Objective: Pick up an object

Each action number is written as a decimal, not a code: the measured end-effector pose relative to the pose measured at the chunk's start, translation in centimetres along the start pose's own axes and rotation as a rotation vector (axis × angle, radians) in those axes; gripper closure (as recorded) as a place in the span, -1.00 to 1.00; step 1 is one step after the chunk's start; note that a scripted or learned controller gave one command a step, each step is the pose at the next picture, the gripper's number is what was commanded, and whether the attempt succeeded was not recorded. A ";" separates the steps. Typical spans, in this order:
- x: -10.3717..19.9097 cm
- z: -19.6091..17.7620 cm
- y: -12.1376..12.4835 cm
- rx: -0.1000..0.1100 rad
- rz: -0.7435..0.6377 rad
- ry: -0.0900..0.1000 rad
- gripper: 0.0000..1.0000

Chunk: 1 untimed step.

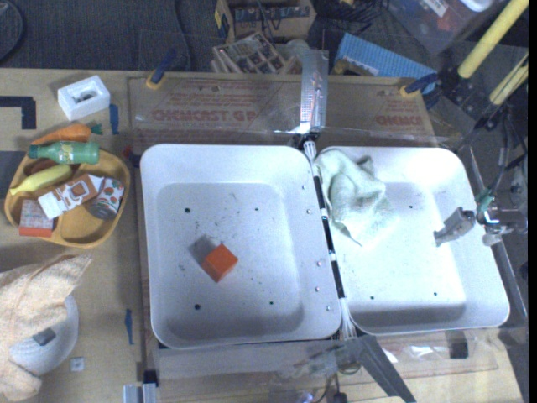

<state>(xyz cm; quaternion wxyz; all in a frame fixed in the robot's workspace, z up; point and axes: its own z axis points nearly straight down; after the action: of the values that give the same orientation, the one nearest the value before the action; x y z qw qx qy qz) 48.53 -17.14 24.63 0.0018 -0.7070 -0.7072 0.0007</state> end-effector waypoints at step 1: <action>8.2 -6.1 6.4 -0.005 0.148 -0.002 -1.00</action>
<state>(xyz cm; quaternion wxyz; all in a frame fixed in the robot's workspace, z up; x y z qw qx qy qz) 54.94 -8.98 30.76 -0.0008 -0.7573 -0.6530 -0.0003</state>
